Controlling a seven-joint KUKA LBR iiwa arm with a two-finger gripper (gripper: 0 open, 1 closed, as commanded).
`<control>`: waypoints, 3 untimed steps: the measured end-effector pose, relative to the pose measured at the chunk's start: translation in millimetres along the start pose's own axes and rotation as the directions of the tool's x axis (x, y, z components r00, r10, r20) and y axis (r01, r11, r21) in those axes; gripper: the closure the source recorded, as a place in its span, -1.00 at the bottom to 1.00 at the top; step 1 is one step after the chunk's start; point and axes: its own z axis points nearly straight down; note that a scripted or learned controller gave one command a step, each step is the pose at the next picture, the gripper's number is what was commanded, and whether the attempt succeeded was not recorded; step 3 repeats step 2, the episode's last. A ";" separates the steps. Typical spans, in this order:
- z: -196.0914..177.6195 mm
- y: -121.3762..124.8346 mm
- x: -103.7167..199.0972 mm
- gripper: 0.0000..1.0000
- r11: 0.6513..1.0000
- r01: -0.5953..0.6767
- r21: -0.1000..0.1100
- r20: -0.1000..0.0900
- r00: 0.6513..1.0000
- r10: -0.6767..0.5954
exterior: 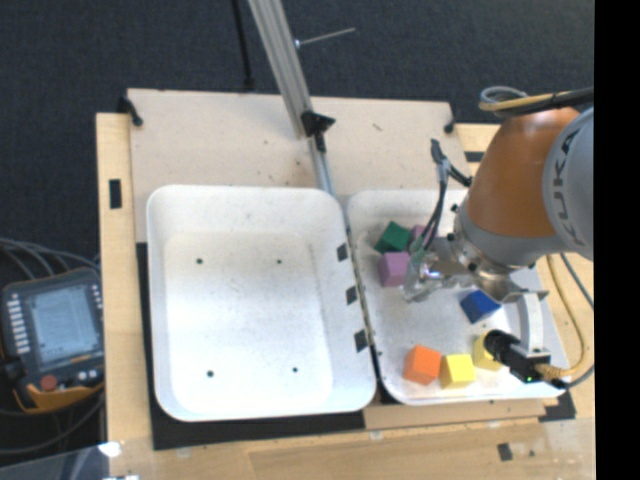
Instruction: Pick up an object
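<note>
The right bin (395, 388) holds several small blocks: a green one (394, 236) at the back, a purple one (394, 267) just in front of it, a blue one (479, 305) under the arm, and an orange one (422, 364) beside a yellow one (458, 370) near the front rim. A further yellow piece (487, 353) lies partly behind a black part of the arm. My gripper (424, 276) hangs low over the bin, right beside the purple block on its right. The arm's wrist hides the fingertips.
The left bin (250, 298) stands next to the right one, divided by a shared rim. A slanted metal post (285, 63) rises behind the bins. A teach pendant (55, 328) lies off the bench at the left. Cables trail from the wrist.
</note>
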 end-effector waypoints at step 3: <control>4.0 24.9 104.6 1.00 1.000 -0.002 0.004 0.001 1.000 0.002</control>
